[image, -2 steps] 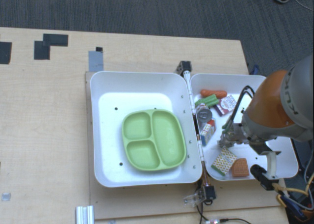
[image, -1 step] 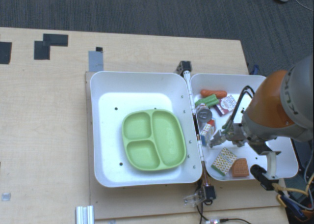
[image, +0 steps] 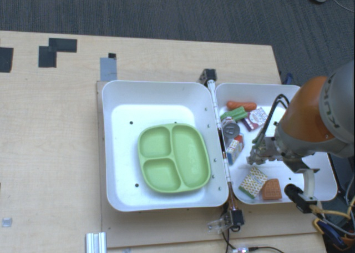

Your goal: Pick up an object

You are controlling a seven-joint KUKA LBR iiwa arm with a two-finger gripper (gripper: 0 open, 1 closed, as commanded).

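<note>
Gripper (image: 256, 156) hangs low over the right bin (image: 327, 191), though whether it is spread or pressed together I cannot tell, and nothing shows between its tips. Going well would mean dropping straight onto one separate item, likely the patterned packet (image: 254, 182) just below it or the small bottle (image: 234, 147) beside it. Around it: the left bin (image: 111, 135) with a green divided plate (image: 173, 157), then the orange sponge (image: 270, 189), carrot (image: 242, 105) and green piece (image: 234, 115), crowded near the divider.
</note>
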